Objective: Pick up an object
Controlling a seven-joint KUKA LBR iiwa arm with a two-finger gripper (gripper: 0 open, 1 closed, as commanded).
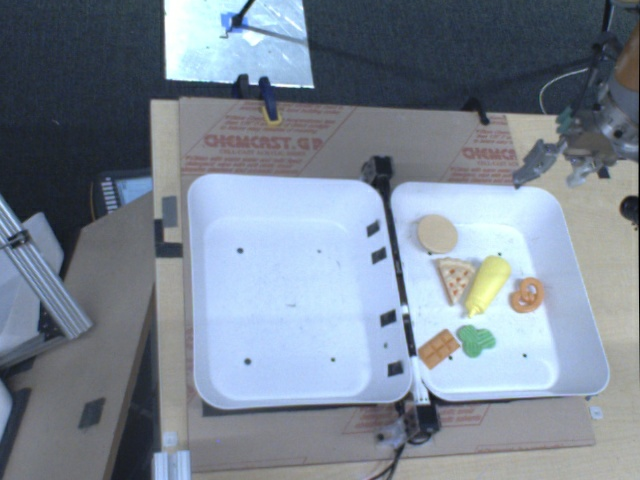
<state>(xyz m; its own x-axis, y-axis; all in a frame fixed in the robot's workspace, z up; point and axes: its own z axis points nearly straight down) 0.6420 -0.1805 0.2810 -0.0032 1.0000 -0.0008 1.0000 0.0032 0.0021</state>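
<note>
The two-finger tool point(556, 165) hangs with fingers spread and nothing between them above the far rim of the right shallow white plastic bin point(575, 313). Its best target, in my judgement, is the upright-lying yellow plastic squeeze bottle point(487, 284) mid-bin, approached straight down across its narrow width.

A silver sheet point(238, 26) lies beyond the bench; aluminium rail point(38, 280) stands left.

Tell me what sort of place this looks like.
Probably a robotics lab bench: two white bins on protective board, toy food such as a yellow bottle and pretzel, and a gripper above the right bin.
</note>
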